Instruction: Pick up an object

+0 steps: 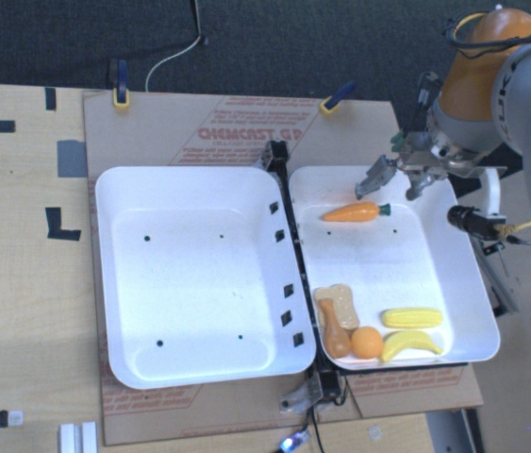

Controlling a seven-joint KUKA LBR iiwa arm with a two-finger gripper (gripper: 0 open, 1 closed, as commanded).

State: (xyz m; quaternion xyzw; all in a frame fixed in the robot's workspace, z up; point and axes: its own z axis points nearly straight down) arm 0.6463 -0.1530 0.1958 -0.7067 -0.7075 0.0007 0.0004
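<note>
Jaws: spread apart with nothing between them; the gripper [395, 179] hangs over the far end of the right bin [454, 272], one finger [375, 176] slanting down toward the carrot, the other out toward the bin's right wall.
Carrot: the carrot [351, 213] lies flat on the bin floor just beside and below the nearer fingertip, leafy end toward the jaws, orange tip pointing off to the left bin; whether fingertip and carrot touch, I cannot tell.
Arm: the arm [491, 64], grey with its orange band, comes in behind the jaws from the right.
Near corner, well apart from the jaws: corn cob [412, 318], banana [410, 344] just beside it, an orange [367, 343], and a tan bread slice [338, 304] with a brownish piece against it.
Left bin: the left bin [190, 272] sits across the divider from the jaws.
</note>
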